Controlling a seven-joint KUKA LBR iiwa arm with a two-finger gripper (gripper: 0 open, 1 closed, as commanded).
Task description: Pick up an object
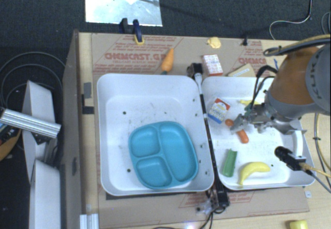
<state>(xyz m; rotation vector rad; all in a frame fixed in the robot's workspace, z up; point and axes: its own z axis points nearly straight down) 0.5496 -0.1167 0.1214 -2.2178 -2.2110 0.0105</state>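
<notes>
- Over the right bin (297,179) my gripper (241,123) sits low, close beside a small orange piece (243,137), likely my target.
- Claw state: I can't tell from this slanted view.
- Nearby lie a banana (253,170), a green block (229,162) and a small carton (219,109), loose for picking.
- A blue divided tray (163,154) rests in the left bin (111,93).
</notes>
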